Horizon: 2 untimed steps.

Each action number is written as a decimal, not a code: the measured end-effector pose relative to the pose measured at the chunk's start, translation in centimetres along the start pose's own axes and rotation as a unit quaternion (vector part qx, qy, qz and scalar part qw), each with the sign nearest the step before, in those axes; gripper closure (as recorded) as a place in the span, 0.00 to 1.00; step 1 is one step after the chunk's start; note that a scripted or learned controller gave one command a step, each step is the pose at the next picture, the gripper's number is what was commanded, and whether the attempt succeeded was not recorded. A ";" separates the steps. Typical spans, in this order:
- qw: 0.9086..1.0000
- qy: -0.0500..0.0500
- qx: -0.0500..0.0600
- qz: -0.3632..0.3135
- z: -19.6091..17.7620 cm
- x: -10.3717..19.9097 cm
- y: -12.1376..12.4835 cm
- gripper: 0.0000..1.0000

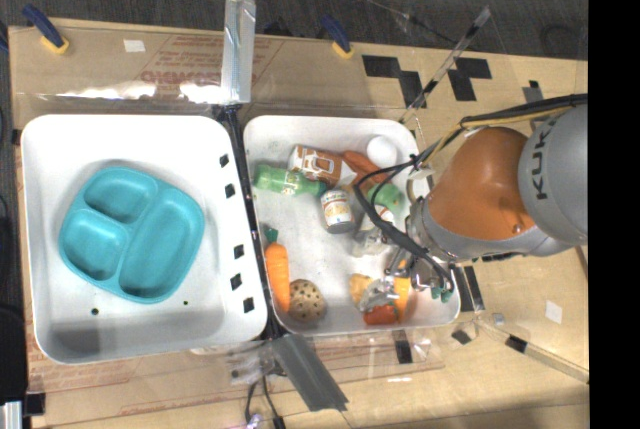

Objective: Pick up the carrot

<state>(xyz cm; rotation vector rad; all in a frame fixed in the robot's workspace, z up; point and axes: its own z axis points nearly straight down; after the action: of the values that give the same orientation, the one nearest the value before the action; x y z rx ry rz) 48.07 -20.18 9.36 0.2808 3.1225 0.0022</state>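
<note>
A brown cardboard-covered counter (320,57) carries two shallow white plastic bins side by side. The left white bin (50,247) holds a teal plastic divided plate (132,233), which lies near its middle. The grey arm with the orange band (490,192) reaches in from the right over the right white bin (315,132), and its jaws (405,277) hang low above the clutter at that bin's near right corner; whether they stand apart or together I cannot tell, since cables and objects crowd them. The orange carrot with a green top (277,267) lies along the right bin's left wall, well apart from the jaws. Just beside its lower end sits a brown dotted ball (306,301). Further back lie a green bottle (283,182), what looks like a small brown carton (315,163), a small tin can (338,211) and a white egg-shaped object (381,150).
</note>
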 end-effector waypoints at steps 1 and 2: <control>0.972 0.005 -0.001 -0.235 0.2 1.0 3.4 0.00; 0.971 0.004 -0.001 -0.240 -0.8 0.8 3.6 1.00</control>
<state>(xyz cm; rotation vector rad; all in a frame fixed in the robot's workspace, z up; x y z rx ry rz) 47.89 -16.45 10.12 -0.4767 3.1057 0.0031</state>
